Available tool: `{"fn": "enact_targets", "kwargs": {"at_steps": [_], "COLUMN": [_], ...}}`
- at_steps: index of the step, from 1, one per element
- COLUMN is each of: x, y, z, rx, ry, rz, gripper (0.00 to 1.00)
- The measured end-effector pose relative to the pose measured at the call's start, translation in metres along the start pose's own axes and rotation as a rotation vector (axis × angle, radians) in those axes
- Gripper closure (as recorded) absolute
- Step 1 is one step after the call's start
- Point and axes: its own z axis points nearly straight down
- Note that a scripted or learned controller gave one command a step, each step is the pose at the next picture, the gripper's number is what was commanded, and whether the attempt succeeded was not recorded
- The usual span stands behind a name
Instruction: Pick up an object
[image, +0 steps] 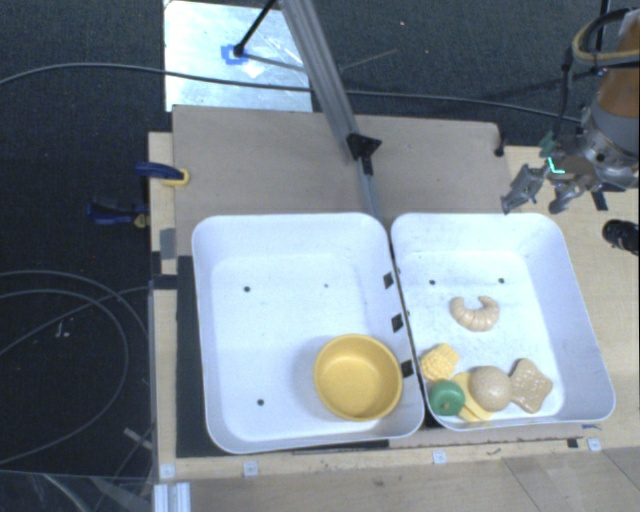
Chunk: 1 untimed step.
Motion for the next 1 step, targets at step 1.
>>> {"fn": "enact_targets", "kwargs": {"at_steps": [1], "x": [0.0000], "y": [0.0003], "z": [-0.0007], "rx": [-0.001], "ry": [0.000], "rz": [0.000], "gripper": [0.00]}}
